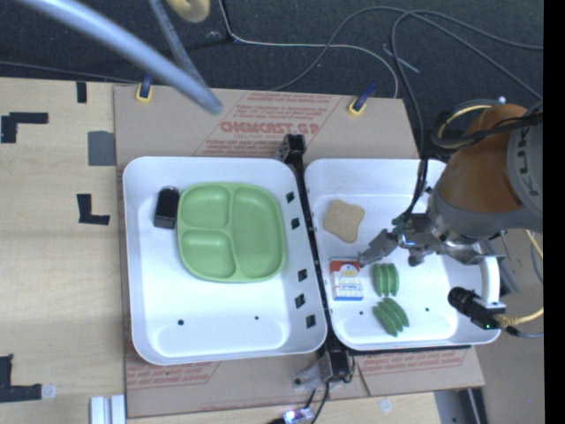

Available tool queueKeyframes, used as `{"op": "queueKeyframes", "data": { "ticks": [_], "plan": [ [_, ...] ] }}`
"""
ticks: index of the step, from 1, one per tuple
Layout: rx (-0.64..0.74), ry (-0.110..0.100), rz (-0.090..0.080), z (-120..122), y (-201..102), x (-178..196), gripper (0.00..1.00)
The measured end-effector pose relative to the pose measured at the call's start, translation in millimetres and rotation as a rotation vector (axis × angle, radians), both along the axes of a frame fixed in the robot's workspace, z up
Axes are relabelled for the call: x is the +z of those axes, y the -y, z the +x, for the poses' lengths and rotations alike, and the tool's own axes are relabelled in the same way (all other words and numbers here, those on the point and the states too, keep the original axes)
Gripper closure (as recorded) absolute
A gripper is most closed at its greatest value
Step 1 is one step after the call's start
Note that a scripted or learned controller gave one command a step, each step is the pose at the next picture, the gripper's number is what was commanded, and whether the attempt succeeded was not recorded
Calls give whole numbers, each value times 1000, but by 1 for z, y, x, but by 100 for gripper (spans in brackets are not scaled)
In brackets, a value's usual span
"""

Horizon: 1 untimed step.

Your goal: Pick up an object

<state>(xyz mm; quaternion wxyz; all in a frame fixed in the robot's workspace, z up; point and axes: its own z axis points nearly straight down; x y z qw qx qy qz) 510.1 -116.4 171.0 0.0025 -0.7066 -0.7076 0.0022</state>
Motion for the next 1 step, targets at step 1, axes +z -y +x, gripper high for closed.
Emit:
{"op": "queueKeyframes", "data": {
  "ticks": [1],
  "plan": [
    [0, -1, 0, 8, -2, -59, 0]
  ]
}}
